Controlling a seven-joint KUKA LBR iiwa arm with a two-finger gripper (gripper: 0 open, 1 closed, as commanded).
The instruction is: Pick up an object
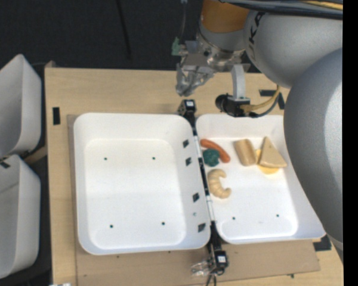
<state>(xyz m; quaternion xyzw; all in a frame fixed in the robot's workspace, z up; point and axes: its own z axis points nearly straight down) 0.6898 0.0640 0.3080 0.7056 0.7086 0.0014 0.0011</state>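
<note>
hand (pixel 190 83): above desk's far edge, beyond the bins, nothing visibly held (opening cannot be told) | target: orange sausage-shaped toy (pixel 215 150) in right white bin (pixel 259 228) | lies toward camera from hand, long axis diagonal

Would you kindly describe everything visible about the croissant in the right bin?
The croissant is a small, pale tan, curved piece with a smooth, toy-like look. It lies flat on the floor of the right bin, close to the divider between the bins, its ends curling rightward. It sits just below the green item, apart from it.
</note>
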